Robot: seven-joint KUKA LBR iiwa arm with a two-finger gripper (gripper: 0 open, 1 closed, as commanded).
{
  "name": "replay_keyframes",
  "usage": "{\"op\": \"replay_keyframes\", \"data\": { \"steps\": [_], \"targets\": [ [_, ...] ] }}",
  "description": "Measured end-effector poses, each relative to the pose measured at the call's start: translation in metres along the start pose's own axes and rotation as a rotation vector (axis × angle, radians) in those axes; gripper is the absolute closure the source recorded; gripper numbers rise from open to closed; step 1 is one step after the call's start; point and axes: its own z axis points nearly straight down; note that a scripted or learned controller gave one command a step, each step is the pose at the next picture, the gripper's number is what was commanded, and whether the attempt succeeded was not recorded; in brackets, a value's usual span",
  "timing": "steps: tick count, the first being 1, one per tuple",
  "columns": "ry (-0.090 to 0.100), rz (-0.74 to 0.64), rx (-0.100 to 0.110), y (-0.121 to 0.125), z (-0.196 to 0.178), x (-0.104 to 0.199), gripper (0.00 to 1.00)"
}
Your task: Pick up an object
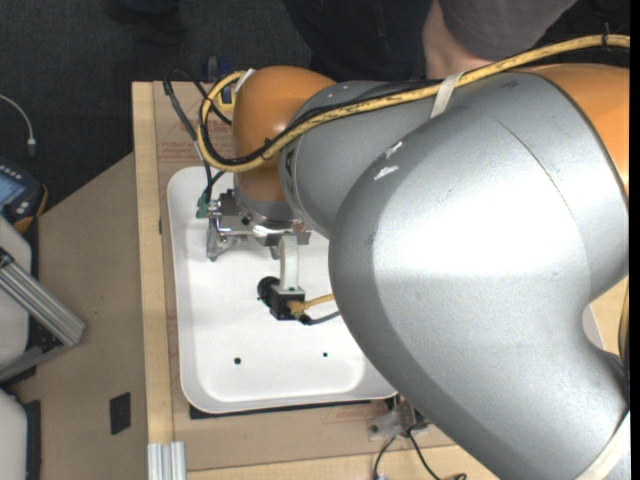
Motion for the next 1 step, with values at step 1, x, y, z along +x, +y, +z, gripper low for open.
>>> {"op": "replay_keyframes", "data": {
  "steps": [1],
  "targets": [
    [0.007,0.002,-0.031,0.0028,-0.1648,-0.0463,0.0]
  ]
}}
